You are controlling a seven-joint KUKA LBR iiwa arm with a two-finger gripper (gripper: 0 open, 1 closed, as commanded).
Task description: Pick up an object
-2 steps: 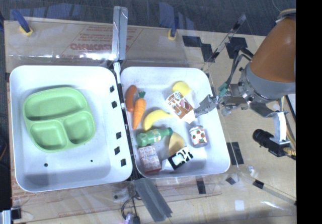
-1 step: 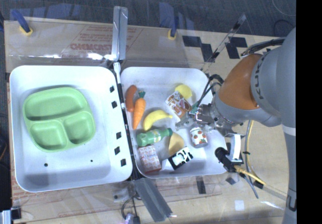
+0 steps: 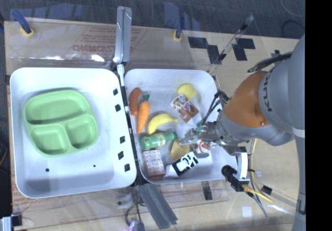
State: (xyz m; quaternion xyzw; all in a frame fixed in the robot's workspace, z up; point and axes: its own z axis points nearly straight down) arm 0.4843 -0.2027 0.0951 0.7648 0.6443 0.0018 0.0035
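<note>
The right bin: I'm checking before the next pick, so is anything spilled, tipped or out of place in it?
Nothing looks spilled or damaged. The right bin holds a loose jumble: the green bottle lies on its side beside the banana, and the two carrots lean along the left wall. The green tray sits alone in the left bin.

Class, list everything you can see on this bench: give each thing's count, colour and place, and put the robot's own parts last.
white bins: two, white, side by side on the bench
divided tray: one, green, in left bin
carrots: two, orange, right bin's left side
banana: one, yellow, right bin's middle
lemon: one, yellow, right bin's far side
snack packet: one, white and brown, near lemon
bottle: one, green, below banana
small carton: one, reddish, right bin's near edge
arm: one, grey with orange band, reaching from right
tool: one, low over right bin
</note>
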